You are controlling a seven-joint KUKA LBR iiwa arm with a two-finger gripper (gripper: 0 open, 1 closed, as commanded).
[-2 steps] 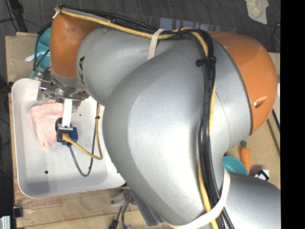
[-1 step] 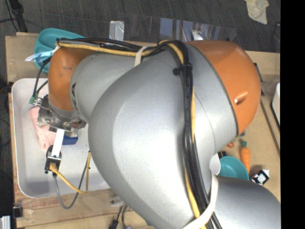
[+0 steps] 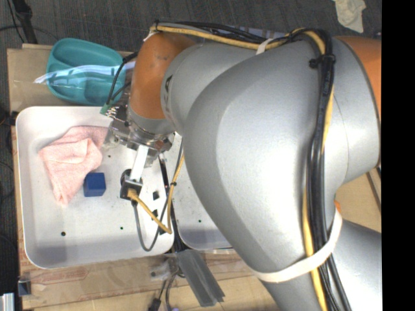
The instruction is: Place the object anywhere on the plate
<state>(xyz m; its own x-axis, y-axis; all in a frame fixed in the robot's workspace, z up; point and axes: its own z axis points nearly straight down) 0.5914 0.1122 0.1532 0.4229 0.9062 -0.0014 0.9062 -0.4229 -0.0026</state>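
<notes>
Although the grey arm (image 3: 259, 141) covered most of the right bin (image 3: 201, 236), you had a clear look into the left bin (image 3: 84, 232).

- Blue block (image 3: 94, 184): it lay on the floor of the left bin, about mid-way across. It sat against the near right edge of a crumpled pink cloth (image 3: 65, 161). Nothing was gripping it.
- Gripper (image 3: 144, 144): it hung over the far right part of the left bin, right of the cloth and up beyond the block, apart from both. You could not tell whether it stood wide or narrow, as the wrist hid it. Nothing showed in its hold.
- Teal dish (image 3: 78, 63): it sat outside the bins on the bench, just beyond the far left corner of the left bin, with a clear wrapper lying across it.
- White rag (image 3: 347, 8): it lay on the dark floor at the far right, well apart from the bench.
</notes>
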